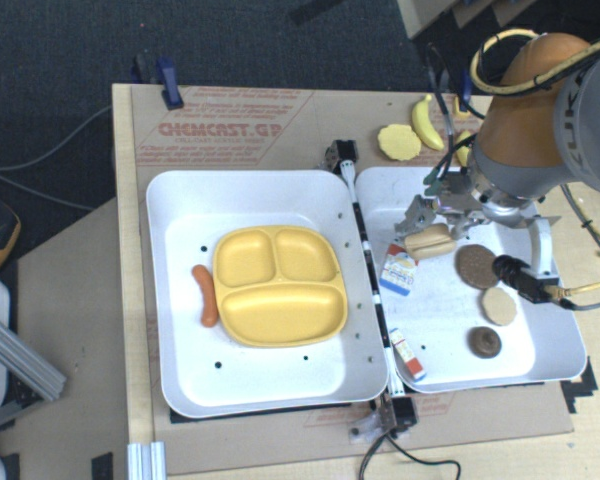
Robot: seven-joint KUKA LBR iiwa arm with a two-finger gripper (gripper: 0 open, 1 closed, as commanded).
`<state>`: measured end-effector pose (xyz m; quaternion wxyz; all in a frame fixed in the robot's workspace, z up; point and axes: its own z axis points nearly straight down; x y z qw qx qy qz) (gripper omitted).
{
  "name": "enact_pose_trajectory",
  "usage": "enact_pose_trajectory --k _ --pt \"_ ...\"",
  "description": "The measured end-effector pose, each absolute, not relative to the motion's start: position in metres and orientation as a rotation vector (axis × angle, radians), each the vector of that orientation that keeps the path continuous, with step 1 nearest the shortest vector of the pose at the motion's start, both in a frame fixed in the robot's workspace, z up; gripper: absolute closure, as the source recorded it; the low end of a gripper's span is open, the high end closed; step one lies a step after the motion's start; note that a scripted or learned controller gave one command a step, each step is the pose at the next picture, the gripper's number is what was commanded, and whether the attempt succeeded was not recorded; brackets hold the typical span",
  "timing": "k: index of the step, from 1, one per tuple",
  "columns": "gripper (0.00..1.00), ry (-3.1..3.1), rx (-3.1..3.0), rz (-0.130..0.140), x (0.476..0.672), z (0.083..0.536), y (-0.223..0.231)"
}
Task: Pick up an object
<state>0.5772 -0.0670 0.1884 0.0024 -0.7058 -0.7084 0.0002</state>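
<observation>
On the bench, biggest stuff first:

Bench: flat tan board with faded red lettering across the upper middle of the frame, dark carpet around it.

Left bin: shallow white plastic tray with rounded corners, smooth and a bit glossy, takes up the centre-left of the frame.

Right bin: same kind of white tray, right of centre, its inner edge right up against the left bin.

Arm: chunky rounded grey body with an orange band, comes in from the upper right and leans down over the top of the right bin.

Yellow plate: smooth moulded plastic, three compartments, sits in the middle of the left bin.

Gripper: grey metal bits pointing down-left at the upper left part of the right bin. Can't tell how wide it's set, or whether it has hold of anything.

Tan block: bread-coloured oblong, just under the gripper tip, touching or nearly so, honestly can't say which.

Hot dog: orange-red sausage shape, lying just left of the yellow plate.

Carton: small white, red and blue box, lower left of the tan block.

Brown disc: round, matte, cookie-like, right of the tan block.

Banana: yellow, curved, on the bench above the right bin.
</observation>
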Motion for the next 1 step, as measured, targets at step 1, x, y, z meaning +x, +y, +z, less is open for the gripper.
enact_pose_trajectory --k 1 --pt "1.0 -2.225 -2.212 0.0 0.563 0.1958 -0.0121"
